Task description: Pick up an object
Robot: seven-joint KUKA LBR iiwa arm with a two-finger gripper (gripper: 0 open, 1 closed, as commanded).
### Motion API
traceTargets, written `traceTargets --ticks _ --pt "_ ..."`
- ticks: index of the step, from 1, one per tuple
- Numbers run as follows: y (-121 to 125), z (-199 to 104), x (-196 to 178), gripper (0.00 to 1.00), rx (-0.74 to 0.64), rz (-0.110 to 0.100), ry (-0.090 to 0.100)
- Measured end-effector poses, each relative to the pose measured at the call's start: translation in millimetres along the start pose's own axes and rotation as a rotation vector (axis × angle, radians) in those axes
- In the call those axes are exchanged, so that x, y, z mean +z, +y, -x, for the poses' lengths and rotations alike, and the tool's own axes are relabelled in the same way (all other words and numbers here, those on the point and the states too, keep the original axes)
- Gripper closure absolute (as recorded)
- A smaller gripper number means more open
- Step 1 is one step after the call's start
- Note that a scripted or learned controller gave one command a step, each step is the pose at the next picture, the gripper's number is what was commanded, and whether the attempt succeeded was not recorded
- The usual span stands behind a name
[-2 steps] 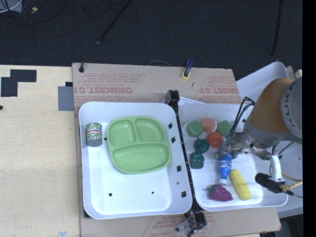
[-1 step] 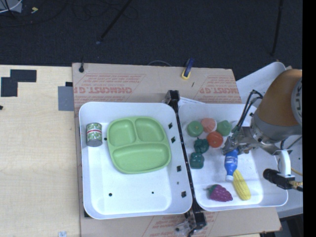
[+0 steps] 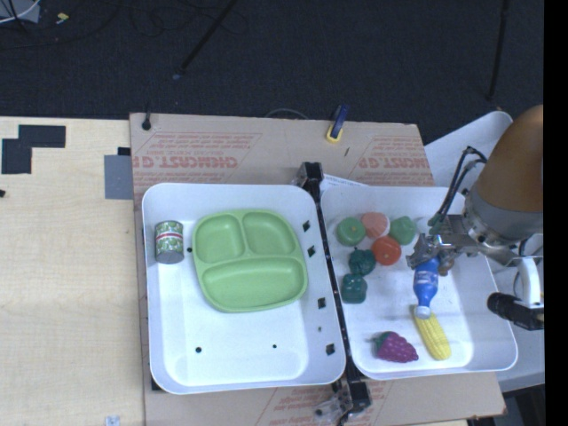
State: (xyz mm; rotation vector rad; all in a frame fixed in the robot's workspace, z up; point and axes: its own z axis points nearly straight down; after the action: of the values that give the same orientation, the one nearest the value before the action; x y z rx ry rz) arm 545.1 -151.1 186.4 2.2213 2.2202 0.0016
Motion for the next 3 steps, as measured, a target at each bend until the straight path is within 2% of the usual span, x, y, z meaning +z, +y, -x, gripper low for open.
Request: traceTargets --ticks 1,3 --pt "1 1 -44 1.0 0.0 0.001 0.0" --pt "22 -99 -54 1.0 -0.005 -0.003 0.002"
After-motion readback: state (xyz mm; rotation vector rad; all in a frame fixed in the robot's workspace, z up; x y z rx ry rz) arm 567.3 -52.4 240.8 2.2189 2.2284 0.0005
